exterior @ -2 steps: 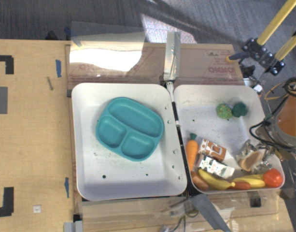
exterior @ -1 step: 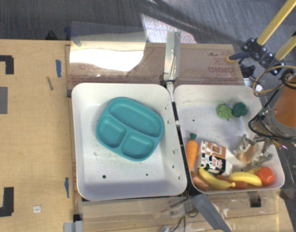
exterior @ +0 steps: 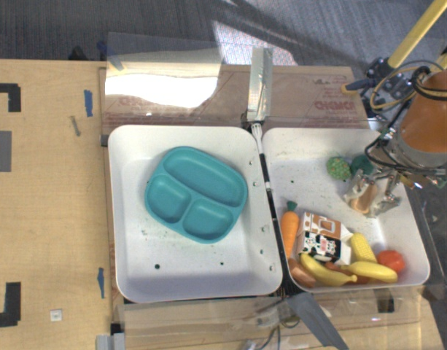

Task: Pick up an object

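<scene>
Toy food pile (exterior: 340, 254) in right bin (exterior: 311, 159), gripper (exterior: 370, 195) just above.

The arm (exterior: 429, 119) is cut off by the right edge above the right bin (exterior: 303, 159), so just its orange band and wrist show. The gripper (exterior: 370, 195) in that bin blurs into cables; its finger spacing is unreadable. The hot dog (exterior: 302, 274) lies half hidden under the banana (exterior: 332, 270). Print on the small carton (exterior: 321, 239) beside the carrot (exterior: 289, 228) is too small to read.
</scene>
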Robot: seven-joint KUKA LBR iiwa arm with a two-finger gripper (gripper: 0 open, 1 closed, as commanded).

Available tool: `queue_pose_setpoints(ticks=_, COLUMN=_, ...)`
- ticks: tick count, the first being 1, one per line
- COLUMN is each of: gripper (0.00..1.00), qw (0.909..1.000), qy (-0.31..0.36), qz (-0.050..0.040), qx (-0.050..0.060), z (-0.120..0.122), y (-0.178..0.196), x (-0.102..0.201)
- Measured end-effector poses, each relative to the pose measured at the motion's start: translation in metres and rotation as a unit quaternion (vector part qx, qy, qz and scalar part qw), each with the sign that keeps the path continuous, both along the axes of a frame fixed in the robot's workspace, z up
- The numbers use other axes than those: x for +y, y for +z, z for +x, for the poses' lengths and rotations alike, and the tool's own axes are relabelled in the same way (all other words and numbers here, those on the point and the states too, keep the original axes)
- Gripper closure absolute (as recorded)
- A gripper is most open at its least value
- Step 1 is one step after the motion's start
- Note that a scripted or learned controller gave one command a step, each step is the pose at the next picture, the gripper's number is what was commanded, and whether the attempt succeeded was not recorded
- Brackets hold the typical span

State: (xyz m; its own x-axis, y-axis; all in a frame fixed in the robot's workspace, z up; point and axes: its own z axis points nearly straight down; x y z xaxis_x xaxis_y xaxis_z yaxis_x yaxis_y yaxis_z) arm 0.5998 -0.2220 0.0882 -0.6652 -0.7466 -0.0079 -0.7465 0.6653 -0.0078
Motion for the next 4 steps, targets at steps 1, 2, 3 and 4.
queue_pose_setpoints(ticks=1, gripper=1.0, qw=0.999, qy=-0.045, qz=0.0001, qx=0.002, z=-0.11, y=0.033, x=0.026)
queue_pose_setpoints(ticks=2, gripper=1.0, qw=0.9949, qy=0.101, qz=-0.0008, qx=-0.002, z=-0.078, y=0.001, x=0.002)
queue_pose_setpoints(ticks=3, gripper=1.0, qw=0.9773, qy=0.212, qz=-0.0045, qx=-0.002, z=-0.115, y=0.001, x=-0.001)
queue_pose_setpoints(ticks=4, gripper=1.0, qw=0.9764, qy=0.216, qz=-0.003, qx=0.0, z=-0.065, y=0.0, x=-0.001)
